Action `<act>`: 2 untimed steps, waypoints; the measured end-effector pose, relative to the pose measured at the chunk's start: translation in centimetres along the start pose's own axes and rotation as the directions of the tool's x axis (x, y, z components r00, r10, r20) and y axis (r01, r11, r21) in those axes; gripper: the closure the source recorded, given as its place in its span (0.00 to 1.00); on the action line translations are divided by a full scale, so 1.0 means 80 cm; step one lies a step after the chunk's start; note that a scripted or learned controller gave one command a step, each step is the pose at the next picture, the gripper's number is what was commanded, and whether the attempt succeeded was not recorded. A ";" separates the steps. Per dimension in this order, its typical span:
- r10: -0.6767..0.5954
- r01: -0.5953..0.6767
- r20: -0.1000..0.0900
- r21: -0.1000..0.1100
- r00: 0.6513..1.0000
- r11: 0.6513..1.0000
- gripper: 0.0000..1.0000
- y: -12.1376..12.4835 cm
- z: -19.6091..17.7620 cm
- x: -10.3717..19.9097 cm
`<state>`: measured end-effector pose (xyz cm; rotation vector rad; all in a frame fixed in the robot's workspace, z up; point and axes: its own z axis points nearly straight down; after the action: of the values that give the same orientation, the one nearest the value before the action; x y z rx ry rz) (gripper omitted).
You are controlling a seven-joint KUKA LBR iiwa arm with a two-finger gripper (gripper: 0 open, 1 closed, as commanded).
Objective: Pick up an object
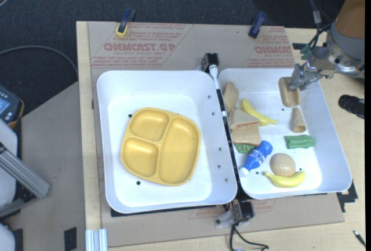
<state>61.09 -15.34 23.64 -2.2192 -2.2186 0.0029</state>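
Dark carpet surrounds a bench topped with a brown sheet [174, 47] printed in red with "CHEMCAST GP", held at its far edge by a yellow clamp [123, 26] and a blue clamp [257, 25]. Two shallow white bins sit side by side on it. Inside the left bin [110, 93] lies a yellow divided plate [160, 145] with three compartments, roughly central. Along the right bin [330, 145], against the shared wall, lie a tan bread piece [231, 95], a sandwich [244, 126] and a blue bottle [257, 156] with a white cap. A banana [258, 113] lies just right of the sandwich, and a second banana [286, 179] curls under a beige egg-like ball [282, 163] near the front. A green block [299, 141] and a tan cone [298, 120] lie toward the right wall.

Over the bin's far right corner, the gripper [300, 79] comes in from the right, and a tan block [288, 93] sits directly beneath its tip, touching or overlapped by it. Whether the block is gripped cannot be told.
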 end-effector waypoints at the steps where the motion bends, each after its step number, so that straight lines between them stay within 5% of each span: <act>1: 0.001 -0.001 -0.001 0.001 1.000 1.000 1.00 -0.057 -0.005 0.030; 2: -0.001 0.001 -0.002 0.003 1.000 1.000 1.00 -0.115 0.018 0.069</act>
<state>51.88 -9.81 22.28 -2.2160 -2.2174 0.0040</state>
